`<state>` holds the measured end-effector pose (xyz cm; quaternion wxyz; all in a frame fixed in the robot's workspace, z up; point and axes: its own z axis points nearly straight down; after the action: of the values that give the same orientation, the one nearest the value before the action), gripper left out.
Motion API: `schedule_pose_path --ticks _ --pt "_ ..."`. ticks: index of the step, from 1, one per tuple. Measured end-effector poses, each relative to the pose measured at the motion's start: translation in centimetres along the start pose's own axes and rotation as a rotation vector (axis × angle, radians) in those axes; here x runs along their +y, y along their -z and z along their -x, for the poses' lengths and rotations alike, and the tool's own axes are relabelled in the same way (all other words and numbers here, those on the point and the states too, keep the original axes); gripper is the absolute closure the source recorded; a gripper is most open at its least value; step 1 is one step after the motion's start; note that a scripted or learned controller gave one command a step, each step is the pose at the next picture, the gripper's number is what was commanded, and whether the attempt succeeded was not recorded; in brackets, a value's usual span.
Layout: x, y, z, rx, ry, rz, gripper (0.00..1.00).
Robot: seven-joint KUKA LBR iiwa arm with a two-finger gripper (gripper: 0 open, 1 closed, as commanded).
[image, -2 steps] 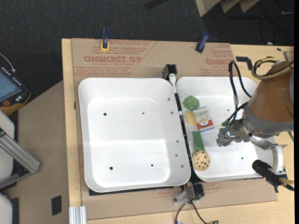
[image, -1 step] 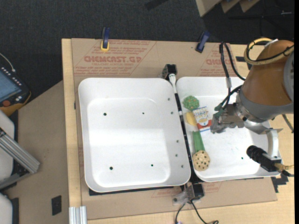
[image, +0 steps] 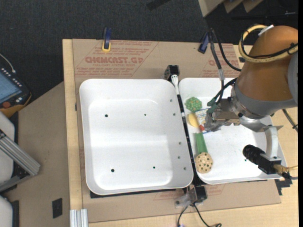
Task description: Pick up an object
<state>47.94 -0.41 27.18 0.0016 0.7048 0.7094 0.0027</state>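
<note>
Several small objects lie along the left side of the right bin (image: 236, 174). A green round knobbly piece (image: 193, 103) sits at the back. In front of it is a yellow rounded piece (image: 192, 121). A green stick (image: 201, 143) runs toward the front and ends in a tan perforated ball (image: 204, 163). My gripper (image: 209, 121) is low in this bin, just right of the yellow piece and above the stick's upper end. A small red and white bit (image: 202, 126) shows at its tip. The arm hides the bin's back right part.
The left bin (image: 94, 141) stands beside the right one, parted by a black strip (image: 182, 122) with a black clamp (image: 171, 72) at its far end. Both rest on a cardboard sheet (image: 113, 56). Blue clips (image: 107, 37) hold its far edge.
</note>
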Motion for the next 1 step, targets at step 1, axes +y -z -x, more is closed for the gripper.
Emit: schedule_pose_path --ticks 1 --pt "-0.13 -3.31 6.45 -0.002 -0.011 -0.01 1.0"
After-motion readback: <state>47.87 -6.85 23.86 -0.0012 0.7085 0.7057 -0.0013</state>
